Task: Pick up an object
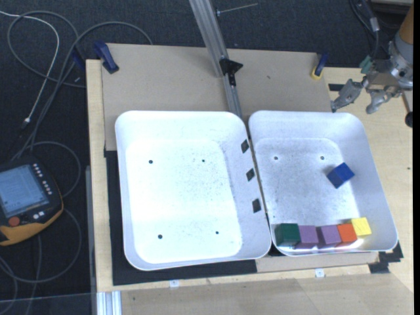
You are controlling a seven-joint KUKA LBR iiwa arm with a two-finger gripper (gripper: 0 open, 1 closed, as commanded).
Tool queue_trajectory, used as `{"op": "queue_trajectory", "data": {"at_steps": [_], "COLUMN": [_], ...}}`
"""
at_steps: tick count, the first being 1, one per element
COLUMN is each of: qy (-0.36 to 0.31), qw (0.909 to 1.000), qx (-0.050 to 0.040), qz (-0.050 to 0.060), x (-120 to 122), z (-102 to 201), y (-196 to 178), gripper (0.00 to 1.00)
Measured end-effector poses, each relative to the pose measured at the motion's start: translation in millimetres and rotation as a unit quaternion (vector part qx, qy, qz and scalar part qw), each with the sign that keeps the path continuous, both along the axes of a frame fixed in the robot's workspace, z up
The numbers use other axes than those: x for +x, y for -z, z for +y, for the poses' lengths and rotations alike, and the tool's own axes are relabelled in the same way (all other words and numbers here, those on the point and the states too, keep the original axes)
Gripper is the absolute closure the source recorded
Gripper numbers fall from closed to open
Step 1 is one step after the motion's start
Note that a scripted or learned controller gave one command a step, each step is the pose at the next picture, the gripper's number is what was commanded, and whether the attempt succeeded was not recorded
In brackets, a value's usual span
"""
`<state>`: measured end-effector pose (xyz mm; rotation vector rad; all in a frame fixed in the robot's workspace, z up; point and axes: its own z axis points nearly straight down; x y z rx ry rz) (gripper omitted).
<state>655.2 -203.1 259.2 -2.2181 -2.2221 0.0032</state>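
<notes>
Six blocks sit in the right bin (374, 176): a blue block (340, 174) near its right wall, five along its front edge. Above its back right corner, the gripper (359, 98) hangs, fingers spread, pinching nothing.

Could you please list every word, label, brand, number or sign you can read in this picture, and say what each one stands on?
None can be read.
The handheld pendant left of the bench has a lit screen, but its contents are too small and blurred to read.
The coloured blocks along the near edge of the right bin and the blue block bear no visible markings.
The gripper shows no legible label.
</notes>
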Motion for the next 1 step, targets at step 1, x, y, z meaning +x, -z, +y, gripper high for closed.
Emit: {"op": "queue_trajectory", "data": {"at_steps": [1], "qy": [0.002], "qw": [1.0000], "qx": [0.0019], "qz": [0.004], "x": [-63.6], "z": [-14.8], "y": [158.5], "gripper": [0.00]}}
